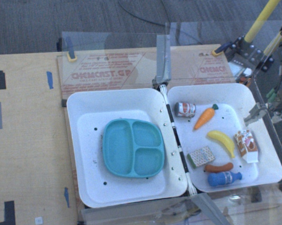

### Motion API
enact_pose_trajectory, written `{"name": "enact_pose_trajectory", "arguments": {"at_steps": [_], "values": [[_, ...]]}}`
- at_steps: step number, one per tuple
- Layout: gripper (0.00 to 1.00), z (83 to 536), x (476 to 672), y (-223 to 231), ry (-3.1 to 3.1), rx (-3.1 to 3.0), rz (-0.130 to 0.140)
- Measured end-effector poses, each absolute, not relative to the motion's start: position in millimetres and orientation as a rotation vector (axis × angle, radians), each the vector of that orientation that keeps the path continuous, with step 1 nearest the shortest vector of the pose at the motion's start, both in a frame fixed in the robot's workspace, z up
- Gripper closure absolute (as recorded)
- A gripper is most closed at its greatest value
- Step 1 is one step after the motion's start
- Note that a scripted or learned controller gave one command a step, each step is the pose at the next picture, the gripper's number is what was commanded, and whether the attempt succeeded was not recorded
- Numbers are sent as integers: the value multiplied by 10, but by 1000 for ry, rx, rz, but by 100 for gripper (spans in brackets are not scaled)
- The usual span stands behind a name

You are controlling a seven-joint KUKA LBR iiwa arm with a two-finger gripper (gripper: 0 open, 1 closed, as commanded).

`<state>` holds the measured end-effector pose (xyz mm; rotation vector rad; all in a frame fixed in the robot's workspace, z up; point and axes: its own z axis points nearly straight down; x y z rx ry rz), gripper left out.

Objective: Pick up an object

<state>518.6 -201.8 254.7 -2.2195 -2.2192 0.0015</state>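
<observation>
The right bin point(268, 170) holds several small objects. A red and white can point(184, 109) lies at its back left, with an orange carrot point(205, 117) just to the right of it. A yellow banana point(222, 142) lies in the middle, and a small carton point(247, 145) lies near the right wall. Toward the front are a patterned square block point(201, 156), a brown sausage point(219, 167) and a blue bottle point(224, 178) on its side. In the left bin point(83, 106) sits a teal divided plate point(133, 147).
A grey metal post point(163, 55) rises behind the seam between the bins. A yellow pole point(265, 10) and dark clamps point(245, 49) stand at the back right. A metal bracket point(256, 112) juts over the right bin's right rim. Wooden bench point(27, 141) lies to the left.
</observation>
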Motion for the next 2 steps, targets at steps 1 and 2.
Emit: {"name": "enact_pose_trajectory", "arguments": {"at_steps": [1, 2], "values": [[0, 1482, 5794, -1679, -2260, -2179, 2], [0, 864, 6408, -1832, -2175, -2271, -1]]}}
